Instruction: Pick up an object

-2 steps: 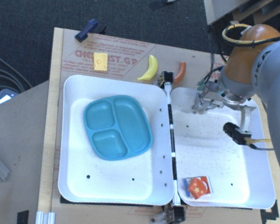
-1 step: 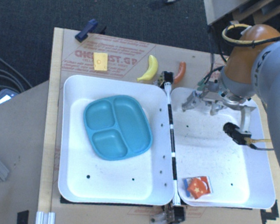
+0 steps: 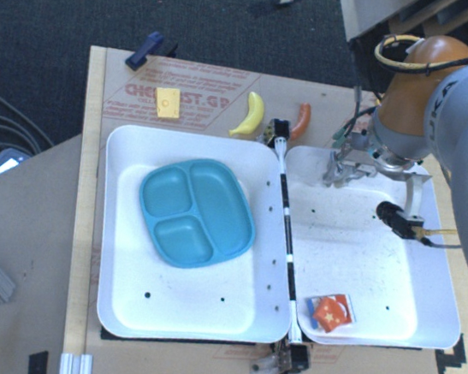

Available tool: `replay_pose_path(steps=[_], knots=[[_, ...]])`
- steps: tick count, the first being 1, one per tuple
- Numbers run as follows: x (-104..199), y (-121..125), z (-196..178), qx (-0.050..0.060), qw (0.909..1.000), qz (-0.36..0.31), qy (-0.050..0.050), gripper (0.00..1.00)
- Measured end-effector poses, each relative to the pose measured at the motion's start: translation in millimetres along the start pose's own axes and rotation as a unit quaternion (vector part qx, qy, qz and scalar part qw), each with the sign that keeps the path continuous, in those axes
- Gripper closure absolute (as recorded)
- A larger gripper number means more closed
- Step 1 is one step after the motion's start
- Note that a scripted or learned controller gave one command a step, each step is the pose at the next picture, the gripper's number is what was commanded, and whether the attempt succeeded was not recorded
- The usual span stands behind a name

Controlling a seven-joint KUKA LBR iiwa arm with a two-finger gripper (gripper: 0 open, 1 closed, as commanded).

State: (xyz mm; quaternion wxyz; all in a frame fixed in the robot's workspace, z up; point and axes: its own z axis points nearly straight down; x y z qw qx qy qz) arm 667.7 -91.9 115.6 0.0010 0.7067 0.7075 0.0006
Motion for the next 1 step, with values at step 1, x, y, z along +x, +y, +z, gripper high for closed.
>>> replay_pose_path(steps=[1], knots=[[0.0, -0.1, 0.1, 0.0, 1.0, 0.0, 0.0, 0.0]])
